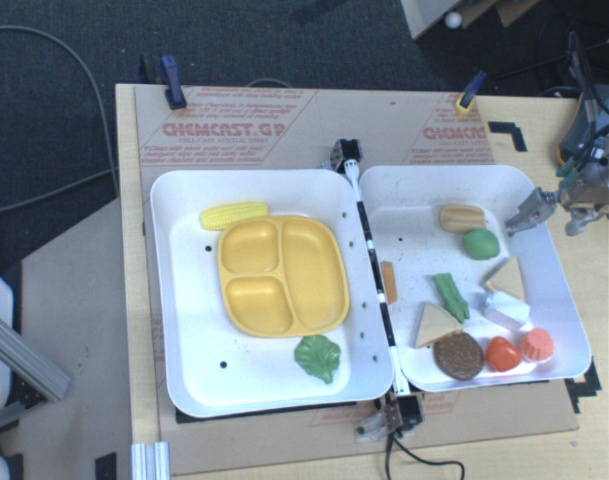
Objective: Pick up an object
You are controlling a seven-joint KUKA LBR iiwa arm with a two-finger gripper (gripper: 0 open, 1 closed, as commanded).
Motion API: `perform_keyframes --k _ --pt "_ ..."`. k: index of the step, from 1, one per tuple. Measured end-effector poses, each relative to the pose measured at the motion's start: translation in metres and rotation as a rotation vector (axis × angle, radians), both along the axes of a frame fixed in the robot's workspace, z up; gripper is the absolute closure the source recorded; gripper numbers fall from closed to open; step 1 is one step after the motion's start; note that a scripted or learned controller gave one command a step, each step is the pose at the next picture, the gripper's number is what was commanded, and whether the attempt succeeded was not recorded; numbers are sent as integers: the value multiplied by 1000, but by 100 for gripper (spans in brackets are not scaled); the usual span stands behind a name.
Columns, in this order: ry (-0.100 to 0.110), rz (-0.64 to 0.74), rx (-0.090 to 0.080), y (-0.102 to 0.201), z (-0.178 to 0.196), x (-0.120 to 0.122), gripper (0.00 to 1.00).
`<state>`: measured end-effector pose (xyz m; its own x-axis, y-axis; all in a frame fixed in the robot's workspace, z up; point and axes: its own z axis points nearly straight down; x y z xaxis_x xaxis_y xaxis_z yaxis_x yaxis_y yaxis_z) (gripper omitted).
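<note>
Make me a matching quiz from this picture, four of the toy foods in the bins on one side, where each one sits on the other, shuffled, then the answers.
Things:
1. corn cob
2. lettuce leaf
3. bread roll
4. brown patty

Places:
A. right bin, near edge, beside the tomato
B. left bin, just beyond the yellow plate
C. right bin, far end, next to the green ball
D. left bin, near side of the plate

Pairs: 1-B, 2-D, 3-C, 4-A
</note>
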<state>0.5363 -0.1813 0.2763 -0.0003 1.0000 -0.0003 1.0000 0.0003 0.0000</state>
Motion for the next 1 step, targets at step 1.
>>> perform_keyframes --k 1 --pt "3 1 2 31 -99 65 0"
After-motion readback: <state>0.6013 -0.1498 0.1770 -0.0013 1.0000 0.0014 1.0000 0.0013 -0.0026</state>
